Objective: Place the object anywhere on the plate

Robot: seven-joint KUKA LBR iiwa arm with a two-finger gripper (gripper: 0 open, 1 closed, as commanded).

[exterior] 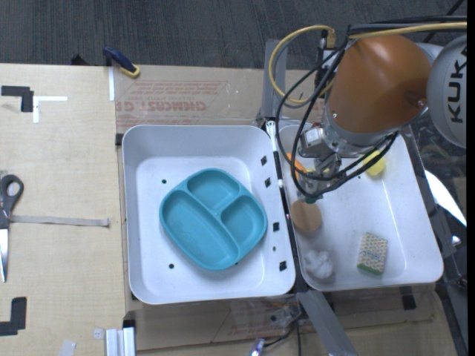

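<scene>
A blue divided plate [214,219] with three compartments lies in the left bin [141,273], and nothing sits on it. The right bin [415,265] holds a brown rounded object [306,217], a white crumpled lump [319,265], a yellow-green sponge [372,253], a yellow item [377,167] and a bit of orange [299,167]. My gripper [310,193] hangs low over the right bin's left side, just above the brown object, mostly hidden under the orange wrist band and cables.
The wall where the two bins meet [278,199] runs between the gripper and the plate. Scissors [7,199] and tape marks lie on the bench far left. Cardboard [185,99] lies behind the left bin.
</scene>
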